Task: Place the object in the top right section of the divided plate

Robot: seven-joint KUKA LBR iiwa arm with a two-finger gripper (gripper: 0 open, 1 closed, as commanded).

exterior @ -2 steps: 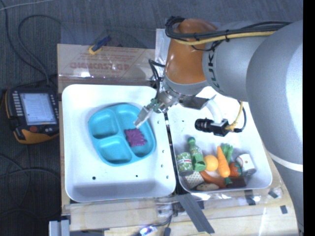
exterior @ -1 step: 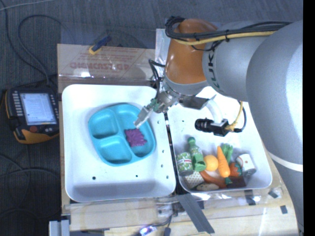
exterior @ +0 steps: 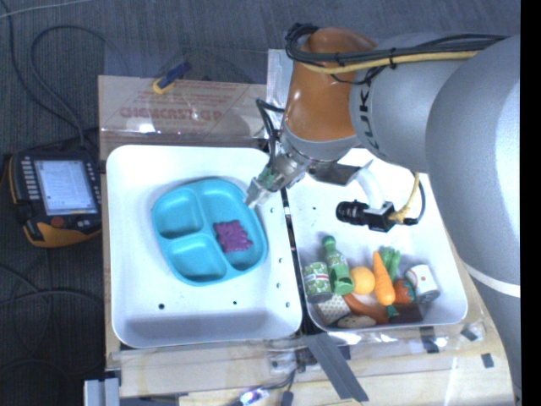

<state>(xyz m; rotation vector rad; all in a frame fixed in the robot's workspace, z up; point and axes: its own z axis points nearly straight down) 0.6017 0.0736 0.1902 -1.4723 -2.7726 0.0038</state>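
A blue divided plate (exterior: 182, 218) lies tilted in the left bin (exterior: 135, 311). A purple bunch of toy grapes (exterior: 233, 236) rests in the plate's compartment on its right side, next to the rim. My gripper (exterior: 256, 193) reaches down from the orange wrist to the plate's upper right rim, a short way above and to the right of the grapes. I see nothing held at its tip. The other plate compartments show bare blue.
The right bin (exterior: 439, 227) holds a pile of toy food at its near end: a green bottle (exterior: 335, 263), a can (exterior: 316, 279), a carrot (exterior: 382, 279) and others. A black device (exterior: 367, 214) hangs off the arm above this bin. A pendant (exterior: 56, 189) lies left of the bench.
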